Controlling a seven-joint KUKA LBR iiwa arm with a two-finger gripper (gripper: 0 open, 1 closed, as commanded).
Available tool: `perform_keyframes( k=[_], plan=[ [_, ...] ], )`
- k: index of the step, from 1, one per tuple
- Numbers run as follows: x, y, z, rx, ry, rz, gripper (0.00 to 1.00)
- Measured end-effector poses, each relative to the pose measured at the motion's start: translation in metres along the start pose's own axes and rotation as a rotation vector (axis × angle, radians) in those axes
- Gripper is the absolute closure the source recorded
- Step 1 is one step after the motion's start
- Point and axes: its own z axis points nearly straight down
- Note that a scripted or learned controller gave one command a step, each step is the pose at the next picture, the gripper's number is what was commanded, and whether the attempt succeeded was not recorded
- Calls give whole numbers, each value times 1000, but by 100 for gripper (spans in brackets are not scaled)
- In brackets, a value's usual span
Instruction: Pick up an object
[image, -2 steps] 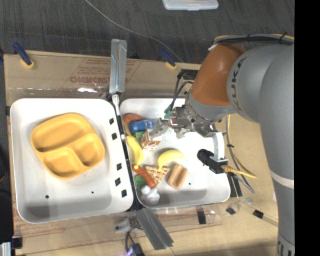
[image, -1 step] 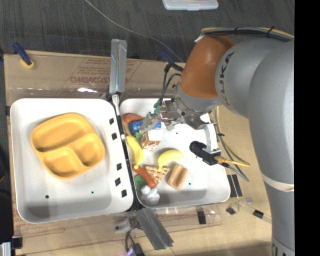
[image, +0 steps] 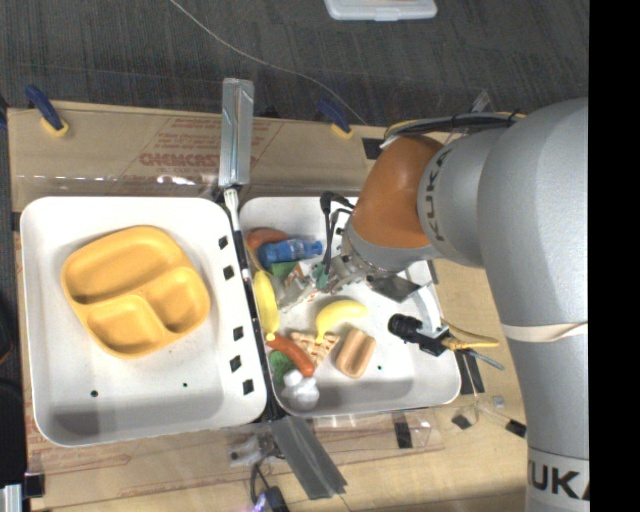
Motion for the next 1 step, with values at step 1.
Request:
perform_keyframes(
  k=[1],
  plan=[
    [-2,42,2,-3,-2,260,0]
  ],
)
